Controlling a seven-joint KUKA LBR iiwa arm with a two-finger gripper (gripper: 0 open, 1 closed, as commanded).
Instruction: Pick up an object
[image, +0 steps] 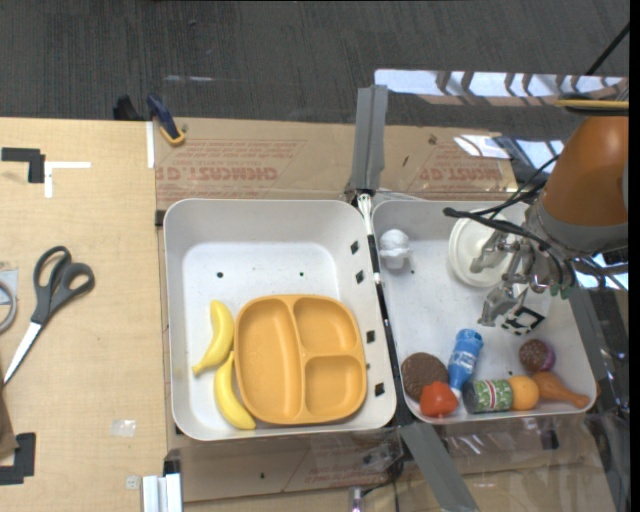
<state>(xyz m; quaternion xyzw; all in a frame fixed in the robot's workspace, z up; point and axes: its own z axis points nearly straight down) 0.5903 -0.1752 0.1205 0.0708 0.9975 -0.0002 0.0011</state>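
Hovered at right of frame: gripper (503, 283), above the right bin (420, 310), near white bowl (468, 250). Jaw state impossible to tell.

A single fixed camera hangs above the bench (80, 400) and looks down at a slant, taking in both white bins side by side and the wooden top beyond them. It stands back far enough that dark floor shows along the top of the frame. The arm (590, 170) comes in from the right edge, and its gripper (505, 295) hangs over the right bin (420, 310); the left bin (190, 250) lies well to the gripper's left, toward mid-frame
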